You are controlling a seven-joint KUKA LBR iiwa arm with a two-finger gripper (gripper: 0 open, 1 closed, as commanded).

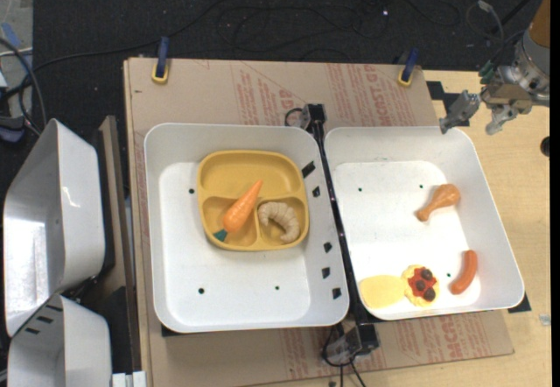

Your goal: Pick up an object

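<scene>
Camera view: end effector beyond right bin

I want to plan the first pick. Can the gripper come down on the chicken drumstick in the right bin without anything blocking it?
Probably yes. The drumstick lies alone on the bare floor of the right bin, apart from the sausage, and the open gripper hangs past the bin's far right corner.

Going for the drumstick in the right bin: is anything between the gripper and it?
Nothing visible. The gripper sits above the right bin's far right corner, fingers apart. The drumstick lies alone on bare bin floor; the sausage and the yellow piece with berries lie nearer the front edge, off that path.
</scene>
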